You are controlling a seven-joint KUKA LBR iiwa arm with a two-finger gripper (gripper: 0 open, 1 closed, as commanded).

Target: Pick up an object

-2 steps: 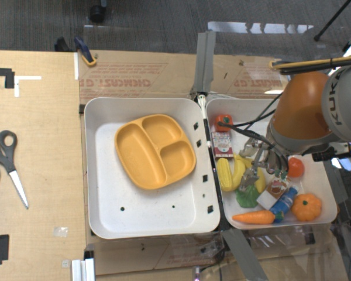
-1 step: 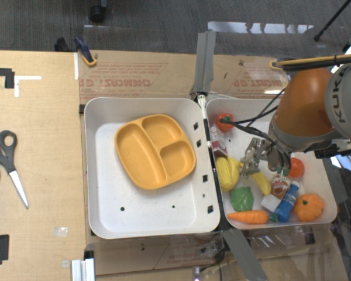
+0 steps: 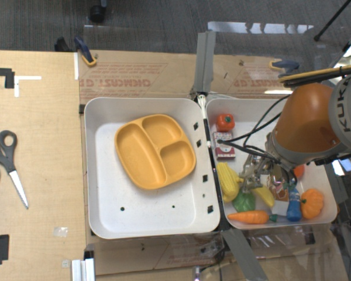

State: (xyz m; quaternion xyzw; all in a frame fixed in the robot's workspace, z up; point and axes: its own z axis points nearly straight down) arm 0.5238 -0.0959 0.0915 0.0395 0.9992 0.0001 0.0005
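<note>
One camera is fixed above the bench (image 3: 35,157) and looks down at a slant on both white bins: the left bin (image 3: 99,174) and the right bin (image 3: 245,105). It stands rather far, so the dark floor (at the top) is also in view. The arm (image 3: 310,122) enters from the right.

The arm (image 3: 330,119) is grey, with a broad, rounded orange band (image 3: 304,119) just above the wrist and large dark letters on its grey casing at the right edge. Black cables (image 3: 248,148) loop from the wrist housing to the small metallic gripper (image 3: 253,177), a cluster of silvery parts.
</note>
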